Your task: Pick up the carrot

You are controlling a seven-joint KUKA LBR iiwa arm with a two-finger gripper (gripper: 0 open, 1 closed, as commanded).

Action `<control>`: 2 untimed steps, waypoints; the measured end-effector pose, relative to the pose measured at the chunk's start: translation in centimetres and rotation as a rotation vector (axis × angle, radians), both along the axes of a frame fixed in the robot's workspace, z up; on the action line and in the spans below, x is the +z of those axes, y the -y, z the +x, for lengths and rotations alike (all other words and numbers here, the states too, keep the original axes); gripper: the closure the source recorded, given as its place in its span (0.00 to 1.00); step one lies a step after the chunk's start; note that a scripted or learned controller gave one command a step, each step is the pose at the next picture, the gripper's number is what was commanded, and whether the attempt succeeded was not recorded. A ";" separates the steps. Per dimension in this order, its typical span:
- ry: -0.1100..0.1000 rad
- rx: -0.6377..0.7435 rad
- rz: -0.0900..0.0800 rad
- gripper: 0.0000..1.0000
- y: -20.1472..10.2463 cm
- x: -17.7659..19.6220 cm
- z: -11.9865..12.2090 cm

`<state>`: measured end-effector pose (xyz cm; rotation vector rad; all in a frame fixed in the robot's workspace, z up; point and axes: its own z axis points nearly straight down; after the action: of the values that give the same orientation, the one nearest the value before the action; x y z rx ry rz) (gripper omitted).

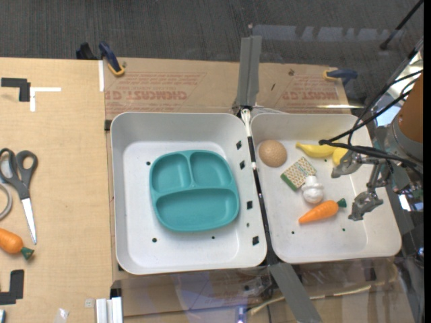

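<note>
Teal divided plate (194, 190) sat in left bin (128, 247). In right bin (377, 244): carrot (319, 212) lay just below white garlic (312, 192), leafy end toward gripper (355, 188). Gripper hovered just right of carrot, fingers spread apart, nothing between them.

Teal plate (195, 190), egg (273, 153), banana (316, 150), scissors (20, 180).
</note>
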<state>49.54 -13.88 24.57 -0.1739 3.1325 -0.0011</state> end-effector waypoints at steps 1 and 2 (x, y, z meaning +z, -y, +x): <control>-0.002 -0.127 0.001 0.00 -3.7 -15.4 -0.2; 0.000 -0.113 0.001 0.00 -4.6 -15.3 2.2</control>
<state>51.71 -9.30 9.26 0.0040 3.1378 -0.0004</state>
